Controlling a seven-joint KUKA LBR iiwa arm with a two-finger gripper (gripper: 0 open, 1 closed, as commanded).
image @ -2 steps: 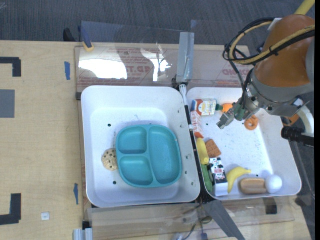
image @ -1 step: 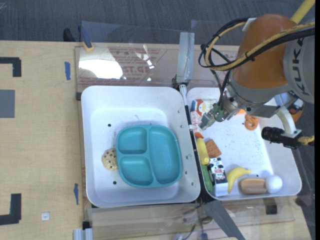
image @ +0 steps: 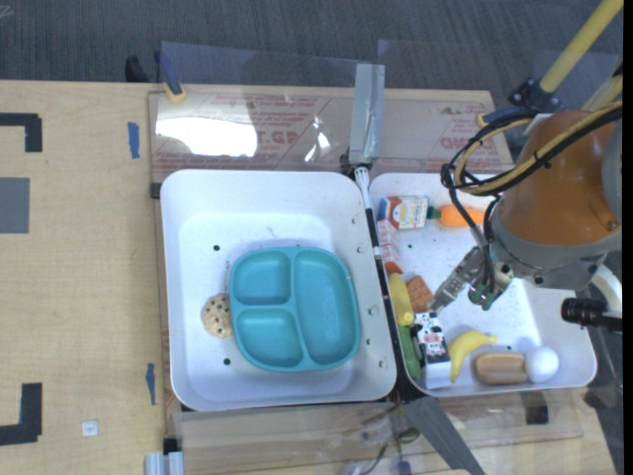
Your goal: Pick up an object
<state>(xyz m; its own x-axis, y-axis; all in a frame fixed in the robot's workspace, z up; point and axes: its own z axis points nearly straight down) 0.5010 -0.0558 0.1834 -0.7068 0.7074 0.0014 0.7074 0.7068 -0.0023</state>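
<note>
1. i am a grey arm with an orange band above my wrist, reaching in from the right over two shallow white bins that sit side by side on a wooden bench.
2. my gripper (image: pixel 473 287) hangs over the right bin (image: pixel 579 372), above its bare white middle, pointing down and to the left.
3. my two fingers look spread apart with a gap between them, and nothing sits in that gap.
4. the things to pick up lie around me in the right bin. along its far edge is a small carton (image: pixel 405 212) with a red and white label, and just to its right an orange carrot-like piece (image: pixel 457 216).
5. near the bin's left wall is a yellow corn cob (image: pixel 400 298), with a brown cracker-like piece (image: pixel 420 292) just beside it, close to my fingertips but apart from them.
6. below those sits a small white box with a black and red print (image: pixel 429 337), and a green strip (image: pixel 411 357) runs along the left wall.
7. along the near edge lie a yellow banana (image: pixel 467 348), a tan bread roll (image: pixel 500 366) and a white ball (image: pixel 542 363), close together in a row.
8. the left bin (image: pixel 188 216) holds a teal plate with three compartments (image: pixel 294 307), and a speckled cookie (image: pixel 217 314) rests against the plate's left edge.
</note>
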